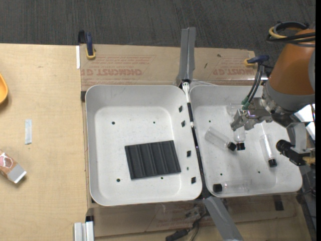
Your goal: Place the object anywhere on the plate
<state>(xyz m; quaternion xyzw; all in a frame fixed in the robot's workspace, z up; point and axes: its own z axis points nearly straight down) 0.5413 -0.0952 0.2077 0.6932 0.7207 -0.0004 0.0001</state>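
1. My gripper (242,126) hovers over the right bin (281,185); whether it is spread or closed, I cannot tell.
2. A clear plastic tube (219,139) with a black cap lies just below-left of it, apart.
3. The dark ribbed rectangular plate (152,159) lies flat in the left bin (100,134).

A robot lab: big robot arm (293,69) over two white bins (100,134) on a wood counter (40,94), w/ clamps (89,45) at the back edge & grey carpet floor (150,9).
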